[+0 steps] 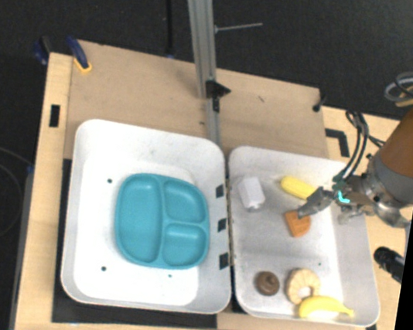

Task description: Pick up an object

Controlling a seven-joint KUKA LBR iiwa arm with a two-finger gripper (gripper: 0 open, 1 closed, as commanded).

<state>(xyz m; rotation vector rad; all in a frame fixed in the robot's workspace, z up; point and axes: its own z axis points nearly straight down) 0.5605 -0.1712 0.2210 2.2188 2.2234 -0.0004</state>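
From above, the gripper (331, 205) hangs over the right bin (349, 247), its fingers spread wide with nothing between them; one fingertip sits just above an orange block (298, 224). Near it lie a yellow piece (296, 187) and a white cup (250, 192) tipped on its side. Toward the bin's near edge rest a brown round thing (267, 282), a pale doughnut (302, 284) and a banana (325, 307). The left bin (99, 150) carries a blue divided plate (163, 220) on the worktop (141, 87).
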